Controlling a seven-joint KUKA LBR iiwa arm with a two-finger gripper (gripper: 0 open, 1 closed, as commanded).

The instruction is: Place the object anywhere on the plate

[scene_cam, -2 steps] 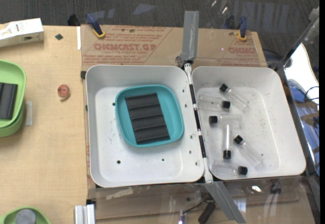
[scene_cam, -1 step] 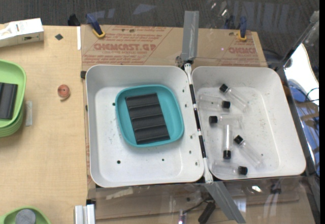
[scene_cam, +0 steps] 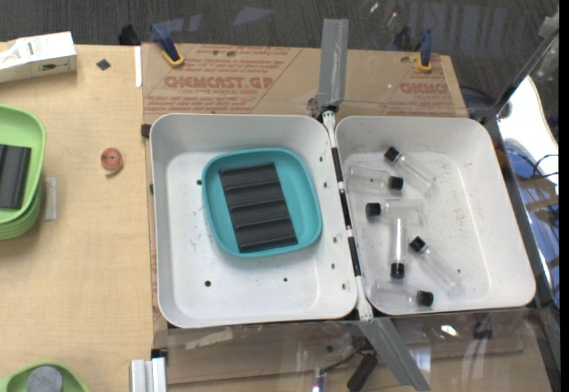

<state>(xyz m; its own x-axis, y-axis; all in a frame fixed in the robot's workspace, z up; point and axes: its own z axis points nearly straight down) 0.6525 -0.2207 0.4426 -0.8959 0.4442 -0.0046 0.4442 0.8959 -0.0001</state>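
Note:
A teal square plate lies in the left white bin, a little above the bin's middle. A dark grey ribbed block rests on the plate and covers most of its floor. Several clear plastic tubes with black caps are scattered in the right white bin. One tube lies upright in the picture near the bin's middle, another tube sits toward the far side, and a third tube lies near the front edge. All of them lie flat on the bin floor, apart from the plate.
Brown cardboard lies behind the bins, with a grey bar standing at the seam between them. On the wooden bench to the left are a green tray, a small reddish disc and a white box.

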